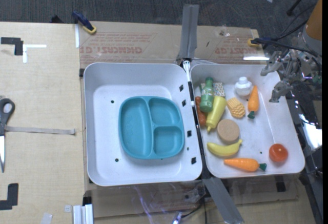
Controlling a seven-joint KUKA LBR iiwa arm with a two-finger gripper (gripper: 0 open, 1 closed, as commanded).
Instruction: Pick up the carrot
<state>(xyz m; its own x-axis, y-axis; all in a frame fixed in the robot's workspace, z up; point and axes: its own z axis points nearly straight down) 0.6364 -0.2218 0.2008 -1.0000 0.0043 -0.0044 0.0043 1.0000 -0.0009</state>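
We saw two white bins: the left bin held a teal divided plate, and the right bin held bright food toys. The carrot was orange with a green tip, as was a second carrot. The banana and the squeeze bottle were yellow, the tomato red-orange, the corn pale yellow, and a bottle green

Blue divided plate in left bin — banana, tomato right.
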